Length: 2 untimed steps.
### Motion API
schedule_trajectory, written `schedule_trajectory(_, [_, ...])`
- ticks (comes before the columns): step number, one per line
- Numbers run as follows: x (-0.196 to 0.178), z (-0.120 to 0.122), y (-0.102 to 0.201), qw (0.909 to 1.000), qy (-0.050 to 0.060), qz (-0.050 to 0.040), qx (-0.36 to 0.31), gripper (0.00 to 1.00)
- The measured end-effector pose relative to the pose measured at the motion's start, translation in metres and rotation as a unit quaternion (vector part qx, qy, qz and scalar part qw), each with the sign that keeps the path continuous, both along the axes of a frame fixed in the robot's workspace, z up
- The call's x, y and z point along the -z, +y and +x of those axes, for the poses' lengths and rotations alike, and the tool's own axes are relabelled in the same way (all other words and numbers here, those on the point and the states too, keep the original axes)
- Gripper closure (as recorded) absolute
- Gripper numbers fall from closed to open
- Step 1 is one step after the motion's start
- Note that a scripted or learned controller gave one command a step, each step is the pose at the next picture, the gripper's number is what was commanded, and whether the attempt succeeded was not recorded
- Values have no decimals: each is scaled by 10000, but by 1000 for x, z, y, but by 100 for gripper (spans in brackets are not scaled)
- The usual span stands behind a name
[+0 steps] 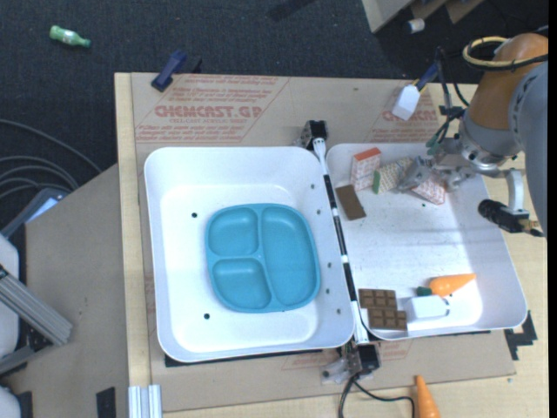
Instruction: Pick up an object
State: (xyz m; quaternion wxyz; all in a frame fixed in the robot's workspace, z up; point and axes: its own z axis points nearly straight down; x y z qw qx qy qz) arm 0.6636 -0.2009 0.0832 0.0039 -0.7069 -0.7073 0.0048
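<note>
- The gripper [416, 178] hangs near the right bin's [487, 307] far edge among small packets [370, 171]; its grip cannot be told.
- The bench [209, 110] reads "CHEMCAST".

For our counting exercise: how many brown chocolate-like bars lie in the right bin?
2: one bar by the left wall near the top, one bar at the bottom-left corner. The arm may hide others.

An orange carrot [452, 283] lies flat in the right bin's [487, 259] near corner, beside a white block [429, 308].
</note>
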Motion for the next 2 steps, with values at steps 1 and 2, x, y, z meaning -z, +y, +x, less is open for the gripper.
schedule_trajectory(1, [-15, 2, 1, 10000, -11, 9, -3, 100])
schedule_trajectory(2, [-14, 4, 59, 10000, -45, -25, -4, 100])
